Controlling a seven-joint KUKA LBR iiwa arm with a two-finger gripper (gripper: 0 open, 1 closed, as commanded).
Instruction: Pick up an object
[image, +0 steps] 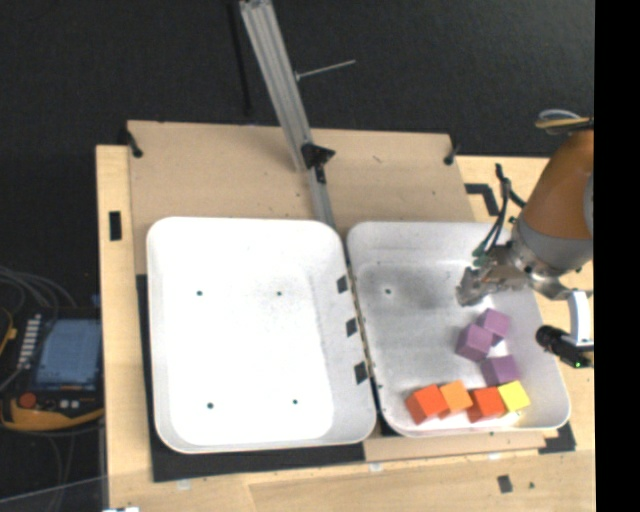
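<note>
Gripper (474, 288) poised in the right bin (400, 250), just above the purple blocks (484, 334); finger state cannot be told.

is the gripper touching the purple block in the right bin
Apart. The camera view shows a strip of bare white bin floor between the gripper and the upper purple block, which sits below it.

Six blocks lie in the right bin (400, 255), grouped in its near right part. Two purple blocks (483, 334) touch each other at a tilt. A third purple block (501, 368) sits just beneath them. Along the near wall runs a row: an orange-red block (428, 402), an orange block (456, 396), a red-orange block (487, 402), and a yellow block (514, 396), each touching its neighbour.
</note>
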